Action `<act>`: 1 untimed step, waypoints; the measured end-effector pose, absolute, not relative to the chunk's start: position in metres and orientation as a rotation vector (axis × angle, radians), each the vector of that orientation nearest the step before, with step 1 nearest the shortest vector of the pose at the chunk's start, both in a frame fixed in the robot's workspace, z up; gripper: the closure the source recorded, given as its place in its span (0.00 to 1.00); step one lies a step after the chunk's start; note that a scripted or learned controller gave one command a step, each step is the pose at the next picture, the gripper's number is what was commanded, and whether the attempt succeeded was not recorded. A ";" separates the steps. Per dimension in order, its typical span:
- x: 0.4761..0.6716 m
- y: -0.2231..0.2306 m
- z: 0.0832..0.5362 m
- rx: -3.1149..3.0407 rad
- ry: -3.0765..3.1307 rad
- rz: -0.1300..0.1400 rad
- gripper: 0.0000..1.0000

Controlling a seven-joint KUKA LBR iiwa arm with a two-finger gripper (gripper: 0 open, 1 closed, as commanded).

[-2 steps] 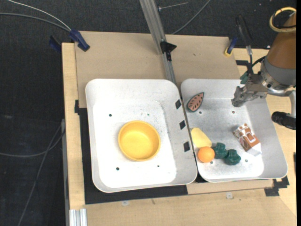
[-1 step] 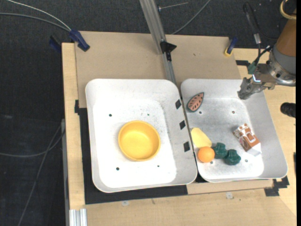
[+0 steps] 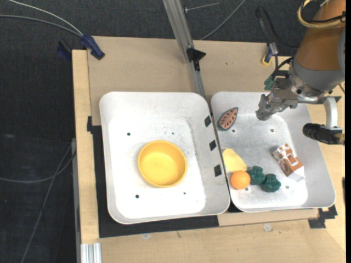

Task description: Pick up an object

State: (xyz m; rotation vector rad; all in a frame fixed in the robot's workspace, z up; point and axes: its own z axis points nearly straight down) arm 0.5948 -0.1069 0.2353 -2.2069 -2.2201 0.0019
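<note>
**Operator:** Where do things stand?

**Spotter:** Dark carpet runs round your tan bench (image 3: 142,64), which bears two white bins. Your left bin (image 3: 118,114) holds a yellow bowl (image 3: 161,163). Your right bin (image 3: 307,193) holds the small pieces: a brown leaf (image 3: 227,118) at ten o'clock, a yellow wedge (image 3: 233,159) and an orange ball (image 3: 240,179) at seven, a green lump (image 3: 264,179) at six, a brown-and-white block (image 3: 287,159) at four.

**Operator:** And the gripper?

**Spotter:** Your gripper (image 3: 265,112) hangs over the right bin's twelve o'clock edge. I cannot tell whether its jaws are parted or closed, and nothing shows between them.

**Operator:** So which step?

**Spotter:** I'd judge you're at the approach, with nothing picked. The leaf lies nearest, toward nine o'clock; you'd need to centre over it, then descend.
</note>
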 end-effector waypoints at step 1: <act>0.601 -0.057 0.230 -2.206 -2.218 0.006 1.00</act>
